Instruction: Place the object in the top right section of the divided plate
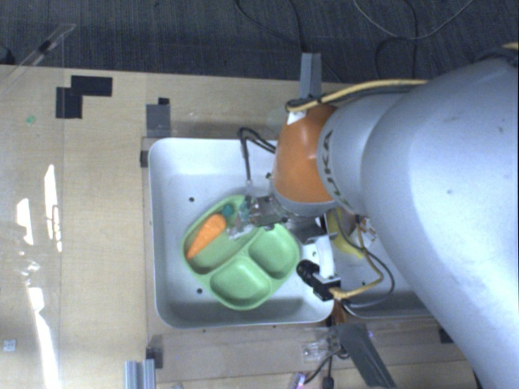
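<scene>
Over the plate's [243,286] far edge, the gripper [253,214] hangs low; whether its jaws are apart or closed, I cannot tell. Just left, the carrot [206,234] lies in the left section. Looks light, smooth, tapered; grip across the thick middle. The arm [422,209] hides the right bin.

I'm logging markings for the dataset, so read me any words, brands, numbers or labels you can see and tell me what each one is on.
Partial dark lettering, too blurred and too cut off to read: on the orange band of the arm.
Black blocks on the bench: plain shapes, no text.
Green divided plate, carrot, white bin: no readable markings.
</scene>
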### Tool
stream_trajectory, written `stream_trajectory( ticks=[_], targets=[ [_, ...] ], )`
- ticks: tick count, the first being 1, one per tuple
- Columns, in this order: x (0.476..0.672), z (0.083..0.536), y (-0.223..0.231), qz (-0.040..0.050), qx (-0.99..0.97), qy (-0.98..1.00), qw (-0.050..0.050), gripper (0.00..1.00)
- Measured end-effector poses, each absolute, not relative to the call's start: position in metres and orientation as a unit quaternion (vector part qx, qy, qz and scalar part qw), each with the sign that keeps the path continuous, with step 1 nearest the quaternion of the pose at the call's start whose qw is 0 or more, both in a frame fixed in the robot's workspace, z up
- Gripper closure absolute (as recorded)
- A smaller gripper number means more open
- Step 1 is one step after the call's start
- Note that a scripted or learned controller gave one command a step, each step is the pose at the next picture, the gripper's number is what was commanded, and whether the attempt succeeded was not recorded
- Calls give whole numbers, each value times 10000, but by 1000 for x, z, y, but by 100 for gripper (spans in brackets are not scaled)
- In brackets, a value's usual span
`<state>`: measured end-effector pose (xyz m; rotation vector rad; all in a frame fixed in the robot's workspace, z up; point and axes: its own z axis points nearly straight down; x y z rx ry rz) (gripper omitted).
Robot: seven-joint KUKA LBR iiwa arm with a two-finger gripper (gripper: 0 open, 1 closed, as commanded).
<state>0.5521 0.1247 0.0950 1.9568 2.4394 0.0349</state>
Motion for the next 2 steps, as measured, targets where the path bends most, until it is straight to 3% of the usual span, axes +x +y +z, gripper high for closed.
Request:
stream_trajectory(
  ticks=[1, 2],
  targets=[
    [502, 186, 80, 25, 5390, 8423, 23, 0],
    [522, 186, 52, 25, 4639, 8859, 33, 0]
  ],
)
